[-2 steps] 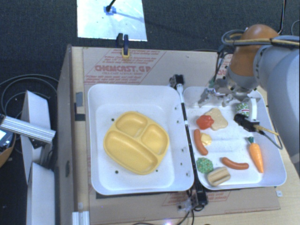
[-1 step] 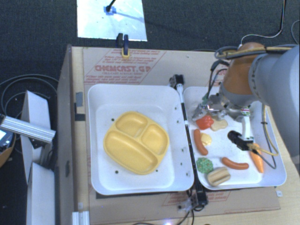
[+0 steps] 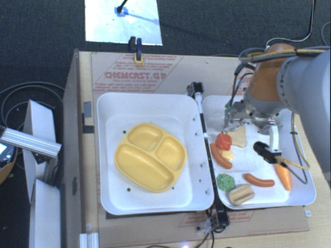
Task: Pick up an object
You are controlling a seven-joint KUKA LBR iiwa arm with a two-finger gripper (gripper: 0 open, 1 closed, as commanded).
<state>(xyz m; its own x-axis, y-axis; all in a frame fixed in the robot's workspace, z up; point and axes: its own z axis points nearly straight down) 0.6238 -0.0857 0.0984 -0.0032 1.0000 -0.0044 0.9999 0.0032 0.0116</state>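
Carrot (image 3: 283,176) points toward the near-right corner (gripper (image 3: 239,122) state unclear).

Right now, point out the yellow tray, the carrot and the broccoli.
yellow tray (image 3: 150,156): camera view, its centre divider.
carrot (image 3: 283,176): camera view, mid-body.
broccoli (image 3: 225,181): camera view, green top.

You can read one printed line: red capitals on the brown cardboard sheet (image 3: 155,71) under the two bins, just above the left bin (image 3: 103,118), spelling what looks like "CHEMCAST GP". Smaller red lines of print sit above and below it on the same sheet, but they are too small for you to read.
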